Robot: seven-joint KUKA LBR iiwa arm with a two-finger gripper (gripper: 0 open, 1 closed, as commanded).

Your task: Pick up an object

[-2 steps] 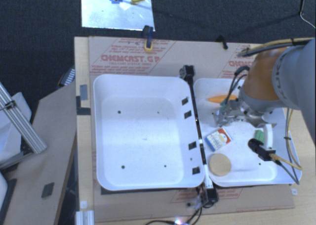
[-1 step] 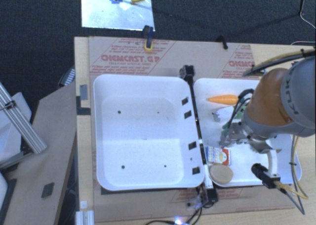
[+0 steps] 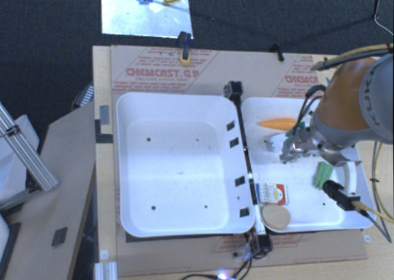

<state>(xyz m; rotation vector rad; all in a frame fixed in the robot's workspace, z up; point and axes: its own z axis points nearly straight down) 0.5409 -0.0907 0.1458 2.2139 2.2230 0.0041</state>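
Carrot lies in the right bin. We see the arm bent low, its gripper just below the carrot. We cannot tell its grip.

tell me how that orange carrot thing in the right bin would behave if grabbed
The carrot looks tapered and rounded, so it would probably roll or slip sideways on the smooth right bin. It seems rigid and likely light, lying flat beside the hand.

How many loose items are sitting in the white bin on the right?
4, all in the right bin: an orange carrot at its far end, a green piece by the arm, and a small carton and tan disc near the front. The arm may hide more.
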